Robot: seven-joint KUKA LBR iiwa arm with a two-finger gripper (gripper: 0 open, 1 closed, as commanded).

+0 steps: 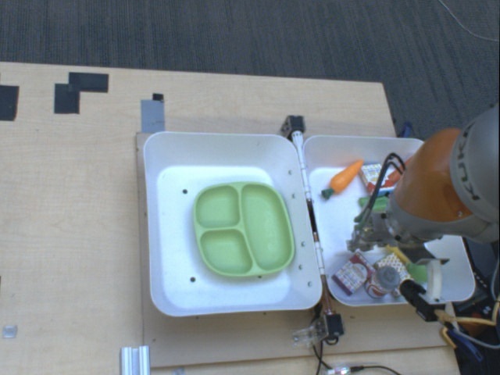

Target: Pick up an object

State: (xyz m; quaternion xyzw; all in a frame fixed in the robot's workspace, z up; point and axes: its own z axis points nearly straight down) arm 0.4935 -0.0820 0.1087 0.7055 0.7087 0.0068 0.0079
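The right bin (324,209) holds a heap of small objects: an orange carrot (344,177) at its back, a dark red wrapped packet (351,275) and a round silvery piece (385,275) near the front, and a yellow-green item (408,266). My gripper (364,239) hangs low in this bin under the arm's orange band (430,182), just behind the wrapped packet. The wrist hides its fingertips and whatever lies beneath them. A green three-compartment plate (243,230) lies in the left bin (168,209).
The two bins meet along a hinged divider (307,201) with a black clamp (294,123) at the back. Cables and a clip (328,328) lie at the bench's front edge. Black tape patches (78,91) mark the wooden bench at the far left.
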